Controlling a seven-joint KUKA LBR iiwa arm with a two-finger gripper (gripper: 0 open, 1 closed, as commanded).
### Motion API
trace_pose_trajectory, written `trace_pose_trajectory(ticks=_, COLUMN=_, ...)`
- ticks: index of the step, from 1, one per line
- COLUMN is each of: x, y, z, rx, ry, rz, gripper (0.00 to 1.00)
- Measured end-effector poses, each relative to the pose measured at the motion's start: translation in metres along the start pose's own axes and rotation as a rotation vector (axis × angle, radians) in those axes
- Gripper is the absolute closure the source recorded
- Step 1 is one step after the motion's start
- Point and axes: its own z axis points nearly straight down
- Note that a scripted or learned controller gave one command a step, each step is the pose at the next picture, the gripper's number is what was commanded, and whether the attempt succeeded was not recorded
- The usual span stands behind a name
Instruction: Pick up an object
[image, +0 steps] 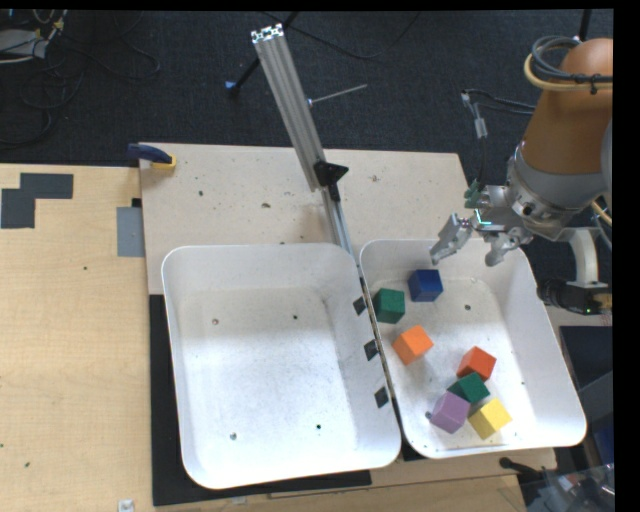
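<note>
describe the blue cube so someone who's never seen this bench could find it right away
Look in the right bin of the two white bins. The blue cube sits near its far edge, closest of all the blocks to the end effector. It is the only blue block; a green cube sits just left of it.

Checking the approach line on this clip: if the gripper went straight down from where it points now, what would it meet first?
Probably the blue cube, nearest below the open gripper at the right bin's far end; depth is unclear, so it might meet bare bin floor beside it.

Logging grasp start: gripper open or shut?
Open: the gripper has its two fingers spread apart with nothing between them, above the right bin.
</note>
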Motion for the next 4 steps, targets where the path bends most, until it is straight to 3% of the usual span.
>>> trace_pose_trajectory(ticks=1, x=-0.001, y=0.001, z=-0.002, rx=-0.005, ry=0.0, rz=0.002, gripper=0.0)
trace_pose_trajectory(ticks=2, x=-0.007, y=0.006, z=0.055, rx=0.002, ry=0.0, rz=0.002, gripper=0.0)
trace_pose_trajectory(ticks=3, x=0.0, y=-0.003, z=0.114, rx=0.003, ry=0.001, rz=0.003, gripper=0.0)
trace_pose_trajectory(ticks=4, x=0.001, y=0.003, z=0.169, rx=-0.012, ry=0.005, rz=0.003, gripper=0.0)
